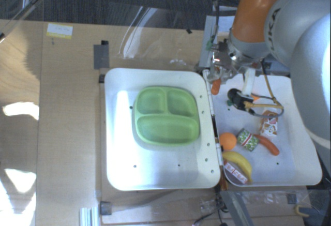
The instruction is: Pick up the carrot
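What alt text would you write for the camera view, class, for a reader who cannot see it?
The gripper hangs at the right bin's top left corner with a small orange carrot at its fingertips. A green divided plate sits in the left bin.

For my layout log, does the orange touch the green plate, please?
Apart. The camera view shows a bin wall standing between the orange and the green plate.

Divided plate [166, 116] in left bin [116, 168]; banana [239, 162], orange [227, 140], carton [269, 125] in right bin [300, 163].
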You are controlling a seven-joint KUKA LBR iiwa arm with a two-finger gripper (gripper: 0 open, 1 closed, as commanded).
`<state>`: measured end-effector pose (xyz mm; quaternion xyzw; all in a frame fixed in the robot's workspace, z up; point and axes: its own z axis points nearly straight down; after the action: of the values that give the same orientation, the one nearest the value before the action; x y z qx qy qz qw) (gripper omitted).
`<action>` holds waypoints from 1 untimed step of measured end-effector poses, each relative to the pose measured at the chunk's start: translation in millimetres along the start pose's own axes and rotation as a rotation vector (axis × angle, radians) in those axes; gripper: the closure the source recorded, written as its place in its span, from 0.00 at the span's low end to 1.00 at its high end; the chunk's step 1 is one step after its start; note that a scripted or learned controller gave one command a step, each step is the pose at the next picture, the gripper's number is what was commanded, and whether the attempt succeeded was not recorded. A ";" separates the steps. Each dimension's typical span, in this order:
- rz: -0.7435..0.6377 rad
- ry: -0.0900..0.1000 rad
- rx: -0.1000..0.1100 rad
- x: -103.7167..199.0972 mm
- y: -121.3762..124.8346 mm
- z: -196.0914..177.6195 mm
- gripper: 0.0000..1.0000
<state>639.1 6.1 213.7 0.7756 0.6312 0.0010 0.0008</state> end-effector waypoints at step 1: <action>-0.108 -0.002 -0.002 -162.8 47.7 56.2 1.00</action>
<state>652.9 -163.0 157.5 0.7403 0.6723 0.0007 0.0024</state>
